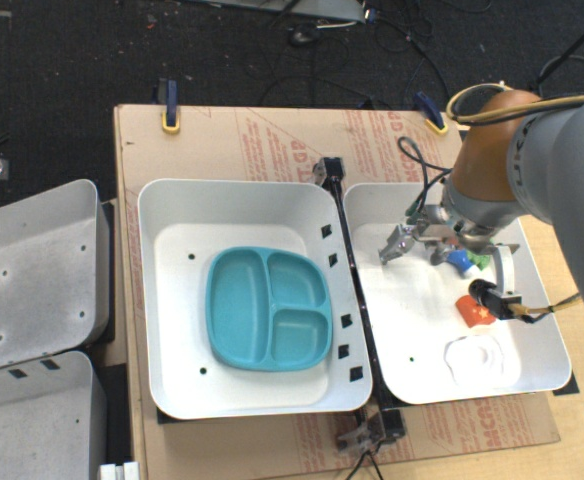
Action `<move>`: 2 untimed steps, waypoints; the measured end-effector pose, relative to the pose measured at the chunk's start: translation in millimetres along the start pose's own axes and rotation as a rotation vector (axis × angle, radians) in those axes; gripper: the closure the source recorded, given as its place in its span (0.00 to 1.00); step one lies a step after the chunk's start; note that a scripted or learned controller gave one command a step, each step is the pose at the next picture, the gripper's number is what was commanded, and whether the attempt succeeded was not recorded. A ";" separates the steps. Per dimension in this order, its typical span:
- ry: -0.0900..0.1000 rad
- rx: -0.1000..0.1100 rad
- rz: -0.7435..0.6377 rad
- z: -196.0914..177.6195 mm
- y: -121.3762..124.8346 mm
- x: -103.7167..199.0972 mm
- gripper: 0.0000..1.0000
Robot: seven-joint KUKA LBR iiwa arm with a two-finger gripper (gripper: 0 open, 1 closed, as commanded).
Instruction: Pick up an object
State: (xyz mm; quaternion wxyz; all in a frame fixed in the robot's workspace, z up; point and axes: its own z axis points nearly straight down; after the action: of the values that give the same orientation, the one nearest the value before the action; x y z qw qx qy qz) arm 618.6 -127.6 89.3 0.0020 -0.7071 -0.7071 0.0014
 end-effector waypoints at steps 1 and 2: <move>-0.002 -0.007 0.000 -13.9 1.8 -0.5 1.00; -0.002 -0.011 -0.001 -57.1 4.6 -1.9 1.00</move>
State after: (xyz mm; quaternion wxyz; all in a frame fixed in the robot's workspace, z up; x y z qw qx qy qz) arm 623.4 -129.5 146.3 -0.0025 -0.7067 -0.7075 -0.0015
